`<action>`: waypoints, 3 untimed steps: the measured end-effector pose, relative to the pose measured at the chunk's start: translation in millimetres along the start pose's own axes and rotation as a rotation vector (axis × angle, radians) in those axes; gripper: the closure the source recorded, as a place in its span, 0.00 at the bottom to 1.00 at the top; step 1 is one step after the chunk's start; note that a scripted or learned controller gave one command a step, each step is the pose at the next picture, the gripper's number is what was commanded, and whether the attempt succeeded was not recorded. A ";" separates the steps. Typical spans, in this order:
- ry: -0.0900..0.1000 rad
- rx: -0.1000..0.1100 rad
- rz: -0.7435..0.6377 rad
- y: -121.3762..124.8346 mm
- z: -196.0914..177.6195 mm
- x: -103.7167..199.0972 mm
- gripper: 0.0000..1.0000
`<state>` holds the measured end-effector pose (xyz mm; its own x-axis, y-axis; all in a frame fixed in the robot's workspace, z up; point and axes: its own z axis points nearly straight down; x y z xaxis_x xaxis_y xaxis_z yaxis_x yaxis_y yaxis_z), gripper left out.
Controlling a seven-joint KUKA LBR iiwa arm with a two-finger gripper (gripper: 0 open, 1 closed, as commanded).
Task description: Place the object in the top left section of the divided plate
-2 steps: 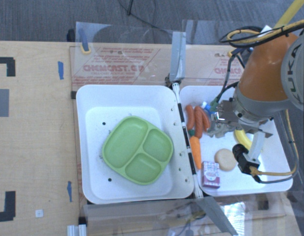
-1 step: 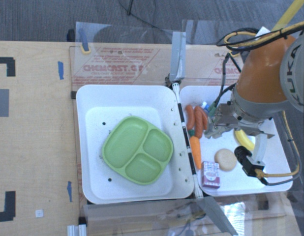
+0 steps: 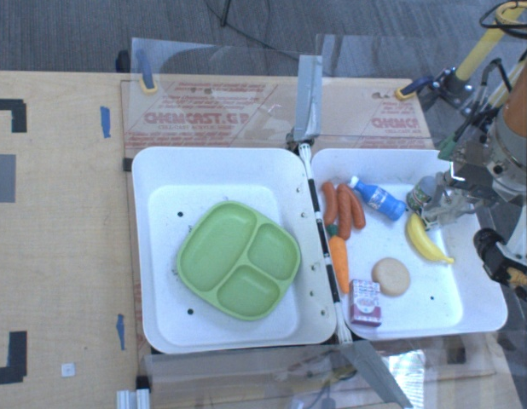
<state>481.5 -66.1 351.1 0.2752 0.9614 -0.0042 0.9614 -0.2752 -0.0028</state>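
Observation:
A green divided plate [image 3: 238, 259] with three sections lies tilted in the left bin [image 3: 161, 186]; nothing lies in its sections. In the right bin [image 3: 481, 309] are sausages [image 3: 343, 206], a carrot [image 3: 338, 262], a blue bottle [image 3: 376, 198], a banana [image 3: 426, 238], a round bread roll [image 3: 390, 276] and a small pink carton [image 3: 366, 302]. My gripper [image 3: 436, 204] hangs at the right bin's far right side, just above the banana's top end and close to the bottle. Nothing shows between its fingers.
The arm's grey body [image 3: 502, 143] and cables crowd the right edge beside the right bin. A metal divider [image 3: 308, 100] stands behind the bins' shared wall. Wooden bench surface [image 3: 50, 254] stretches to the left.

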 end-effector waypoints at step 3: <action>0.001 0.006 0.117 15.0 72.5 18.1 1.00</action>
<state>500.7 -53.0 278.5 0.3860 0.9225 -0.0037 0.9225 -0.3860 -0.0078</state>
